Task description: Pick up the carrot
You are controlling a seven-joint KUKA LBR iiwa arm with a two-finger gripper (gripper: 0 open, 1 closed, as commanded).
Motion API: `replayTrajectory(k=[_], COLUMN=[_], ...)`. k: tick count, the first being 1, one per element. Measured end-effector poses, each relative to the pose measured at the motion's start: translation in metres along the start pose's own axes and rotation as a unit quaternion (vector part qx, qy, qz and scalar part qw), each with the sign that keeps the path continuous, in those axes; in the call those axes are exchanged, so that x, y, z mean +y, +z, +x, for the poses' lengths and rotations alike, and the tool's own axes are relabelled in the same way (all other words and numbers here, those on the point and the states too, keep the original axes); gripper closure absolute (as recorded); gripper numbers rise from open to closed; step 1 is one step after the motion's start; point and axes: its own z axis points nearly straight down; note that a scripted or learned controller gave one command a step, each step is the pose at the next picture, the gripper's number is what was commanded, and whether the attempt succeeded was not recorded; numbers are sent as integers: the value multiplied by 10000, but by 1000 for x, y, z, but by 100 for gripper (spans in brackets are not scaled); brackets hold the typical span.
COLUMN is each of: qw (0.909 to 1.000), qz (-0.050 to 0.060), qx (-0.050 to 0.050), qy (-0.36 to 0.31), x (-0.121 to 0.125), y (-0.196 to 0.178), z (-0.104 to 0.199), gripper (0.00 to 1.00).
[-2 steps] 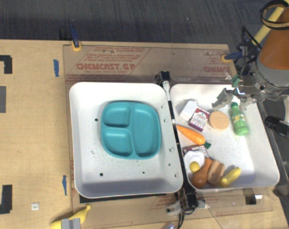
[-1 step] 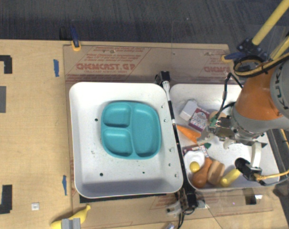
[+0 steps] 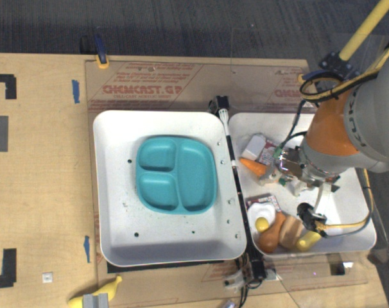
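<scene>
Camera view, hand just beside carrot, right bin

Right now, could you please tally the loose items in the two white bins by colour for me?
Teal: 1, the divided plate in the left bin.
Orange: 1, the carrot in the right bin.
Yellow: 2, one piece and another.
Brown: 1, a bread-like piece.
White packets: 2, and.
Total: 7
</scene>
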Motion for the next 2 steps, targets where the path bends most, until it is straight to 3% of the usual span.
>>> replayTrajectory(k=[1,2], qw=[9920,9264], qz=[61,238], qx=[-28,-116], qy=[1261,3756], x=[54,73], y=[1,3], z=[14,31], gripper=[0,0])
